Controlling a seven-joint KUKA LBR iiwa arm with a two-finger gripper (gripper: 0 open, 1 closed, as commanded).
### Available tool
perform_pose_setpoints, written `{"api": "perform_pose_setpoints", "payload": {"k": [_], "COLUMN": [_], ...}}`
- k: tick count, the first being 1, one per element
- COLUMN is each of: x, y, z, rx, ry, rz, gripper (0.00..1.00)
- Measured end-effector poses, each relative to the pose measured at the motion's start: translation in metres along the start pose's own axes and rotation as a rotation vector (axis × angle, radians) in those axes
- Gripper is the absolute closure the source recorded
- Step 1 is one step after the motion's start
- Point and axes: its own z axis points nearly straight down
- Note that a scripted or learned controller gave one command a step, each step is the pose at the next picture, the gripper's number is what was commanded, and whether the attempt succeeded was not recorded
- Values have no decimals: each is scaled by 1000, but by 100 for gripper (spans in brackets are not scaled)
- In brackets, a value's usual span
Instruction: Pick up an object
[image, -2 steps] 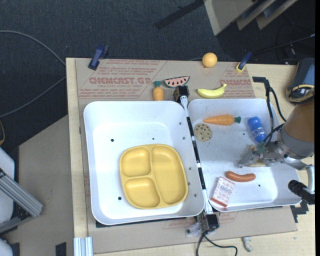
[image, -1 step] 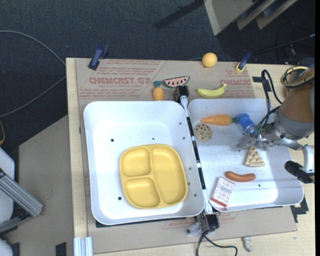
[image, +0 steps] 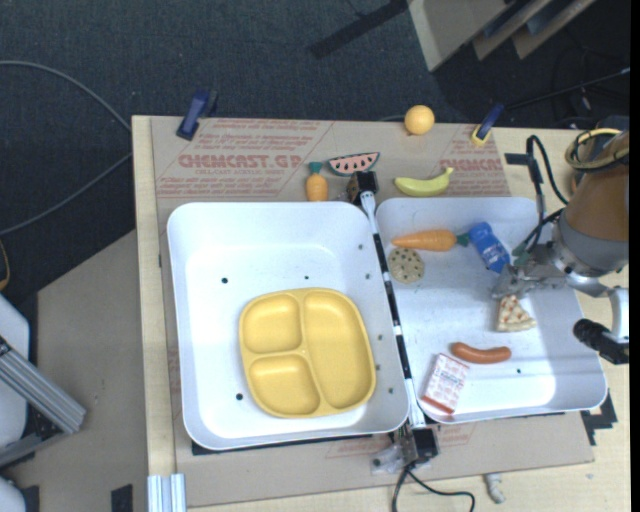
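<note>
Pizza slice (image: 515, 314), a small triangular toy wedge, is lying flat on the floor of the right bin (image: 560, 395), near that bin's right side. Directly above it the tool (image: 516, 287) is hanging from the arm (image: 598, 215), which is reaching in from the right with its orange band showing above the grey wrist. The tool's tip is sitting just above the slice's upper edge; whether it is touching the slice cannot be told, and whether it is spread wide, narrowed or gripping anything cannot be told either.

Other items are sharing the right bin: a blue packet (image: 488, 246) is lying just up and left of the tool, a carrot (image: 426, 240) is resting near the top wall, a round cookie (image: 405, 264) is sitting beside the left wall, a sausage (image: 480, 352) is lying below the slice, and a red-and-white carton (image: 446, 384) is lying near the front edge.

The left bin (image: 200, 300) is holding a yellow divided plate (image: 305, 352) with three compartments.

On the counter (image: 250, 160) behind the bins, a watermelon slice (image: 354, 162), a banana (image: 423, 183), a small orange fruit (image: 317, 186) and an orange ball (image: 419, 120) are lying apart from one another.
</note>
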Motion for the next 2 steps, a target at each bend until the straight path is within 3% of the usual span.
{"api": "perform_pose_setpoints", "payload": {"k": [1, 2], "x": [71, 165], "y": [-47, -37], "z": [10, -91], "rx": [2, 1], "ry": [4, 4], "rz": [1, 1], "gripper": [100, 100]}}
